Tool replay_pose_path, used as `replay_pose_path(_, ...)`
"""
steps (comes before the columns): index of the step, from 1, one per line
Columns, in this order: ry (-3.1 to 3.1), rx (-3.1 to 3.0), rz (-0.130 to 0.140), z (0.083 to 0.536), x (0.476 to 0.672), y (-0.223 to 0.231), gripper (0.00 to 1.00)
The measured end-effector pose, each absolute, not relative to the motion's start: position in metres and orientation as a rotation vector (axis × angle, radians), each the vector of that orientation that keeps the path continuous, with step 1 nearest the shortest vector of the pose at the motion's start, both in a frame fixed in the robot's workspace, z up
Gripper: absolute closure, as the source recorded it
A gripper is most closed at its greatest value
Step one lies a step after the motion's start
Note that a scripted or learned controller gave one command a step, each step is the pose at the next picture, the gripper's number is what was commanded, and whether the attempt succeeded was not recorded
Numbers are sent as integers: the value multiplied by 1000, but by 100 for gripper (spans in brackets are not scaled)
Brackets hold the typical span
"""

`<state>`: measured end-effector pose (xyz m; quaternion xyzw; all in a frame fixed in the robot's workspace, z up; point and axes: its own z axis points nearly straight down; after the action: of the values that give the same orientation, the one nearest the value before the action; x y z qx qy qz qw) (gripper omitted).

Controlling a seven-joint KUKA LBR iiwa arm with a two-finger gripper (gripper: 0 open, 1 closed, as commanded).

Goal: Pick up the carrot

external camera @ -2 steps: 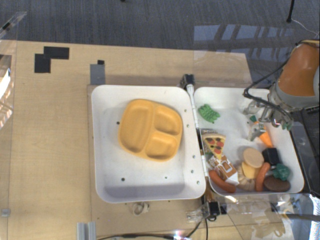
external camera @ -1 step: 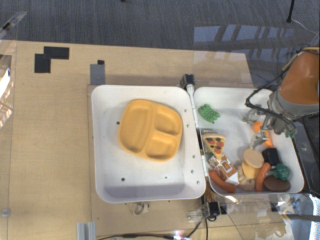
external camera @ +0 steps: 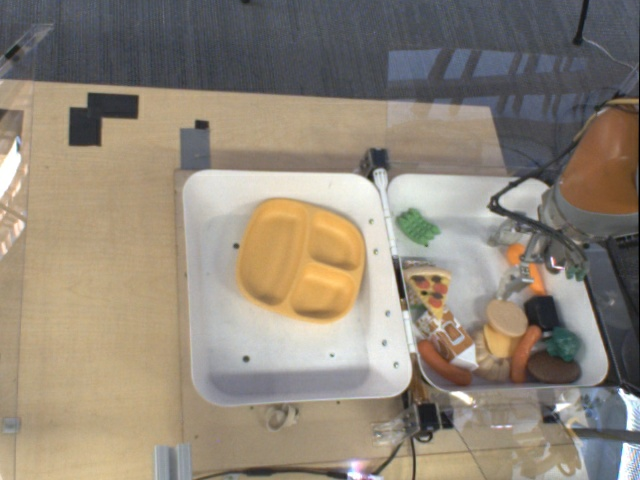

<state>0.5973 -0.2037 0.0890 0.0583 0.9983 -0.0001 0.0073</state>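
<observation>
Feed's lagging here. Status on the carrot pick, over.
Gripper down in right bin, over carrot; grasp unconfirmed. Carrot against right wall. Black piece and bun crowd it just below.

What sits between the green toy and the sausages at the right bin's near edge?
In the camera view, the pizza slice and a small patterned block lie between the green toy and the sausages.

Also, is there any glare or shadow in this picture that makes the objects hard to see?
Camera view: light is even and the focus sharp; pale reflections streak the upper right above the right bin; the yellow plate casts a soft shadow in the left bin; the gripper partly covers the orange carrot.
</observation>
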Motion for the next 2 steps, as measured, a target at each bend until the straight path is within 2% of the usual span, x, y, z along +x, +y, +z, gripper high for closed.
replay_pose_path(1,3050,682,2,89,578,-204,0)
replay_pose_path(2,2883,1214,5,89,574,-204,0)
